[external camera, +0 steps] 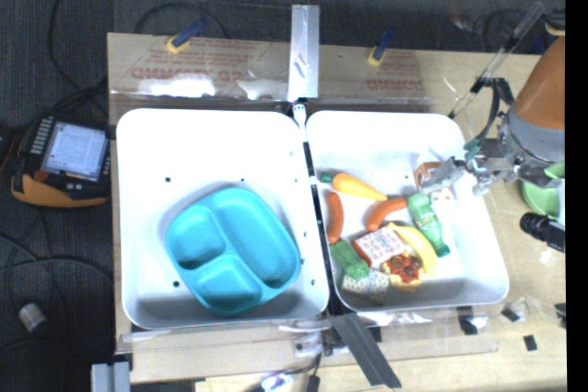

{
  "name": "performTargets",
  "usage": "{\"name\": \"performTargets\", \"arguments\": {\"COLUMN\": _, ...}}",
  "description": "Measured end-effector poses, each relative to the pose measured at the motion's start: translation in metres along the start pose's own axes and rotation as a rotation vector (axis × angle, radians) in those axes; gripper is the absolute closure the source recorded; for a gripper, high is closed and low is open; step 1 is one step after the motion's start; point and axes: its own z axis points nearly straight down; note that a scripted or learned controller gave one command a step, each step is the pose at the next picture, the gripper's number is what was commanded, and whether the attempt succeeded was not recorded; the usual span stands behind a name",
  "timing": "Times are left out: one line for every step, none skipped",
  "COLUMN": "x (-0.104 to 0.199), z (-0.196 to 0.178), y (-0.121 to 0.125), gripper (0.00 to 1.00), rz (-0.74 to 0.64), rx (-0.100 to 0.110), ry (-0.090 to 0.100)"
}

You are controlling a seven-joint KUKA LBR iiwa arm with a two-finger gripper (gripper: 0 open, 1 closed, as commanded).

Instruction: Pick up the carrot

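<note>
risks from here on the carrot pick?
1. The carrot lies packed among other toy food, with the green bottle right beside it, so a descent could easily nudge or grab a neighbour instead.
2. The hot dog and the yellow-orange piece look similar and sit close by, so the wrong item may get targeted.
3. The gripper sits off to the side of the carrot, so it needs realigning.

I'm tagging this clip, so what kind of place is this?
Probably a robotics lab test bench, not a kitchen: two white bins sit side by side on a bench, the right one holding toy food such as a carrot, with the arm's gripper above it and cables across the carpet.
</note>
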Motion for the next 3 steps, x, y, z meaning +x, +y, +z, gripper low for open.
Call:
{"name": "performTargets", "arguments": {"x": 0.075, "z": 0.078, "y": 0.008, "gripper": 0.0, "rz": -0.266, "rx": 0.0, "ry": 0.0}}
{"name": "performTargets", "arguments": {"x": 0.088, "z": 0.103, "y": 0.056, "gripper": 0.0, "rz": -0.468, "rx": -0.01, "ry": -0.01}}
{"name": "performTargets", "arguments": {"x": 0.09, "z": 0.094, "y": 0.057, "gripper": 1.0, "rz": -0.467, "rx": -0.014, "ry": -0.006}}
